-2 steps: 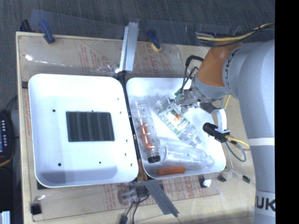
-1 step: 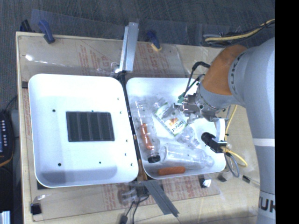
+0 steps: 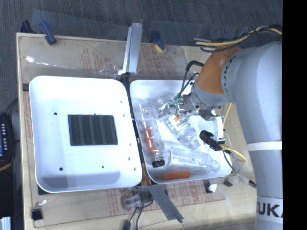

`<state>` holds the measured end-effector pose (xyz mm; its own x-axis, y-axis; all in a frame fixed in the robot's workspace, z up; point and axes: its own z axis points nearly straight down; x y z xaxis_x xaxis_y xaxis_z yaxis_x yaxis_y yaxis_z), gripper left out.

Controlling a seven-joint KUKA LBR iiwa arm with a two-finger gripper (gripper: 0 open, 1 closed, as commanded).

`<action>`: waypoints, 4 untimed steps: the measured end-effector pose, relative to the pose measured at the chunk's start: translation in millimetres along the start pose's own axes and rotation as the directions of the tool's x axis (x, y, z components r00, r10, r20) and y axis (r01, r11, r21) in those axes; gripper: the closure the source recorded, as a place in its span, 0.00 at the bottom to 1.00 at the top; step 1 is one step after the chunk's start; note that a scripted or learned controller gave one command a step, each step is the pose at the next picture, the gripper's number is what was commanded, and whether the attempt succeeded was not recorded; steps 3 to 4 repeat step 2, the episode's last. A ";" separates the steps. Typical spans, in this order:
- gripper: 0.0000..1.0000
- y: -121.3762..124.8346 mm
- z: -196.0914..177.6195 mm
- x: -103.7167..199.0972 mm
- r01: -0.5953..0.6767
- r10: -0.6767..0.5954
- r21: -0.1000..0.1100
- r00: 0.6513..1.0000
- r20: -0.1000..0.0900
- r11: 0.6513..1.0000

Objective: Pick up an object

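The gripper [image 3: 178, 108] is reaching down into the right bin [image 3: 218, 174], and I cannot tell how it is set. Directly beneath it a clear plastic bottle with a label [image 3: 181, 125] is lying among other clear bottles [image 3: 192, 158], with an orange-tinted bottle [image 3: 149, 137] to its left. The pile is looking slippery and crowded, so a grab could be sliding off or snagging two bottles at once.
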<state>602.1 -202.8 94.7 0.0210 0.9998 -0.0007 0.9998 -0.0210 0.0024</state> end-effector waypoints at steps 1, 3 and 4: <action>1.00 0.9 -11.5 0.0 0.003 -0.003 0.000 1.000 0.001 1.000; 1.00 43.8 -129.1 20.8 0.262 -0.262 0.003 0.965 -0.001 0.965; 1.00 43.8 -129.1 20.8 0.262 -0.262 0.003 0.965 -0.001 0.965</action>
